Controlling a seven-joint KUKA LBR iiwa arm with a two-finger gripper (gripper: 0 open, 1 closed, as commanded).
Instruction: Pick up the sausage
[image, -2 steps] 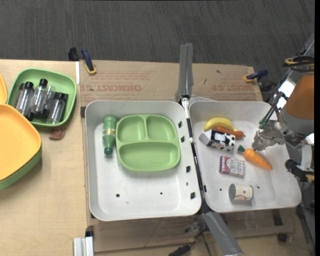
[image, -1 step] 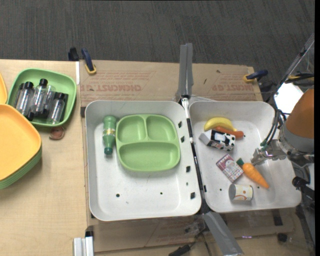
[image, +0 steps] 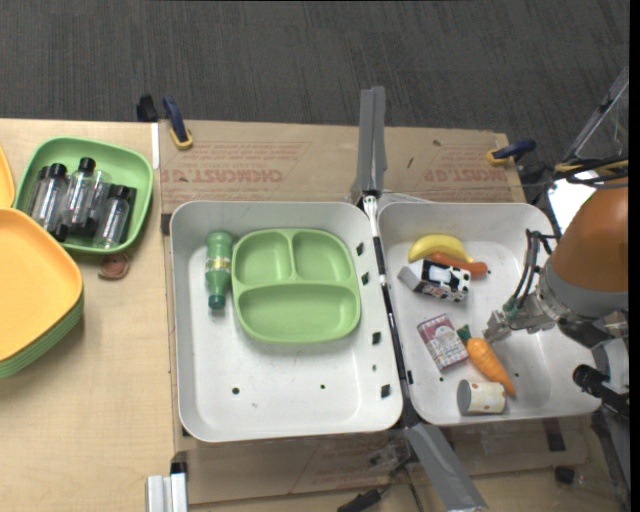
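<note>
Hovering low near right bin's (image: 520, 215) right edge, gripper (image: 503, 322); finger state cannot tell. Sausage (image: 462, 262) near back edge, beside banana (image: 440, 245).

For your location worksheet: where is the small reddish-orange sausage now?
The small reddish-orange sausage lies in the right white bin, at the back, just right of the yellow banana and above the black-and-white toy cow.

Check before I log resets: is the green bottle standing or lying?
Lying: the green plastic bottle rests lengthwise beside the green divided plate.
</note>
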